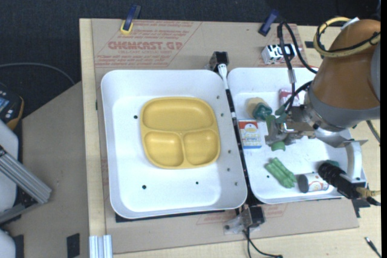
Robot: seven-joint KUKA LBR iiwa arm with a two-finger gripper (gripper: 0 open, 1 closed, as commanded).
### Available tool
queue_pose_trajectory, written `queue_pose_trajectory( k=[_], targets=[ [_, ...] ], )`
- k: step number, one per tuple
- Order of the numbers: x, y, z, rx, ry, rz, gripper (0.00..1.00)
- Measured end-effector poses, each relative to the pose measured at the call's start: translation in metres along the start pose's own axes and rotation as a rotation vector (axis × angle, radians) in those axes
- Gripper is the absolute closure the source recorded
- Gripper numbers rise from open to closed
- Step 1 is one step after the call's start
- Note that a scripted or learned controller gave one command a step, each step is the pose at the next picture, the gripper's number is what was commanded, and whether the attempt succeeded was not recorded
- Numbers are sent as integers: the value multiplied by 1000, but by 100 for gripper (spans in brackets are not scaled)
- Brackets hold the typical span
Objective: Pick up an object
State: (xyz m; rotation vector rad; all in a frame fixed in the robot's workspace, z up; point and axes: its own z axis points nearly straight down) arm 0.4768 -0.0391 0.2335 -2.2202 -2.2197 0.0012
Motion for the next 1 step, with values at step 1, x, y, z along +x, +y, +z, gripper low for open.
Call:
queue_pose_trajectory(
  k=[1],
  targets=[
    [-6, -5, 4, 1, 0, 1, 100]
  ],
)
